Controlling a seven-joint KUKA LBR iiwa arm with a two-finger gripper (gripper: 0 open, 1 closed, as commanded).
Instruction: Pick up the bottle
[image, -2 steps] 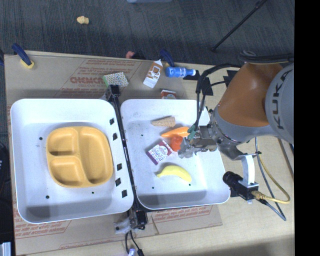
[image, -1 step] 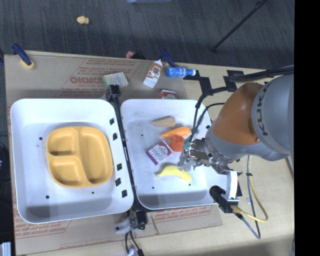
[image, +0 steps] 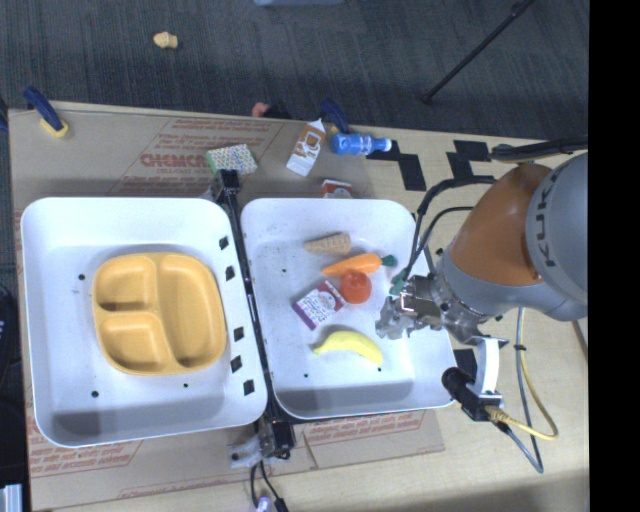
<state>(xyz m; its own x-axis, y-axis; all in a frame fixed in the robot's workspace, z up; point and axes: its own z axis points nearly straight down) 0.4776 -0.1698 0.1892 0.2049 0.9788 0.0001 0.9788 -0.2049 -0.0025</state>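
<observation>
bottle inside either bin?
No. The blue bottle lies on the bench beyond the right bin, outside its far rim.

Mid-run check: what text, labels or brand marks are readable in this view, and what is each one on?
"KUKA", partly visible, on the grey arm.
Red print on the cardboard under the bins: blurred, unreadable.
Purple packet in the right bin: label too small to read.
Blue bottle on the bench behind the bins: no legible label.
Small carton beside it: print too blurred.
</observation>
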